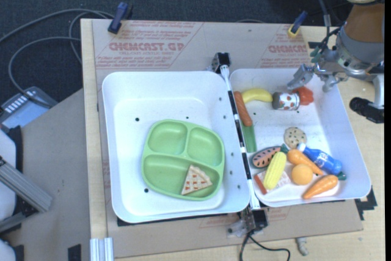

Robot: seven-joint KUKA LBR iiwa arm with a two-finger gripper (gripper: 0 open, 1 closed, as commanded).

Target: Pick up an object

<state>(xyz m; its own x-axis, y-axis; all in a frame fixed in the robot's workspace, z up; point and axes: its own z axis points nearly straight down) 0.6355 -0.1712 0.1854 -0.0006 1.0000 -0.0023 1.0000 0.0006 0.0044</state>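
Obs: two white bins side by side. Left bin carries a green divided plate with a pizza slice in its compartment at about 5 o'clock. Right bin carries the loose toys.

My position: my gripper hangs over the right bin at roughly 1 o'clock of that bin, just inside the far rim. My fingers are spread apart, one toward 9 o'clock and one toward 3 o'clock, and nothing sits between them. No grasp to record.

Candidates: nearest is the small bottle with a red cap, lying on its side just beside me at about 7 o'clock. A banana lies at the bottle's 9 o'clock, close to it. A sausage lies along the bin's left wall. The rest cluster toward 6 o'clock of the bin: cookie, watermelon slice, corn cob, orange, carrot, blue bottle. These are crowded, several touching.

Progress, my judgement: nothing lifted; every item rests on the bin floor. I am at approach only. Left to do: settle on a target (the bottle looks likeliest), descend, close, lift.

Risk: the bottle may roll as I close.
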